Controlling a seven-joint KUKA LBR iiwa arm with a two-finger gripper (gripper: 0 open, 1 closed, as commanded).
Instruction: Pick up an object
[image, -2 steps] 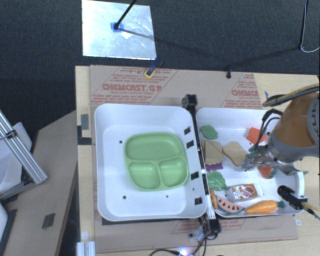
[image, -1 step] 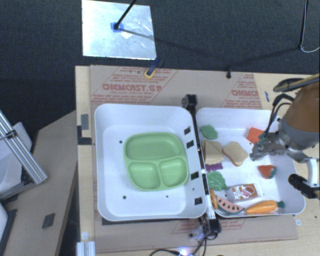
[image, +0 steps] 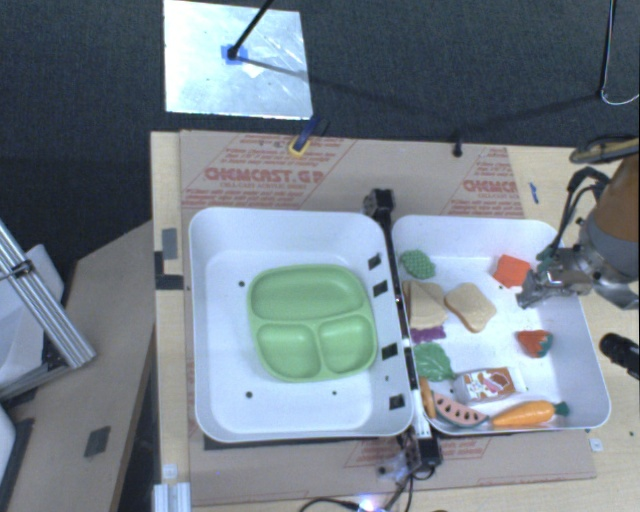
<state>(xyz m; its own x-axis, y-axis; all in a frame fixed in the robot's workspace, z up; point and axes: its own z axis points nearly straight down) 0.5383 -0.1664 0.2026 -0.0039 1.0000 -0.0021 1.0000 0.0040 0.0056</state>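
The right bin (image: 590, 375) holds several toy foods: a green leaf (image: 418, 264), an orange block (image: 511, 270), two bread slices (image: 427, 300) (image: 470, 306), a red strawberry (image: 534, 342), a purple piece (image: 432, 357), a small printed packet (image: 484, 383), a watermelon slice (image: 455, 412) and a carrot (image: 525, 412). My gripper (image: 532, 291) hangs over the right side of this bin, just right of and below the orange block and above the strawberry. Nothing is visibly held in it.
The left bin (image: 215, 300) holds a light green divided plate (image: 310, 322). A black divider (image: 392, 300) runs between the bins. Cardboard (image: 270, 170) lies under both bins, and the arm with its cables (image: 610, 225) crowds the right edge.
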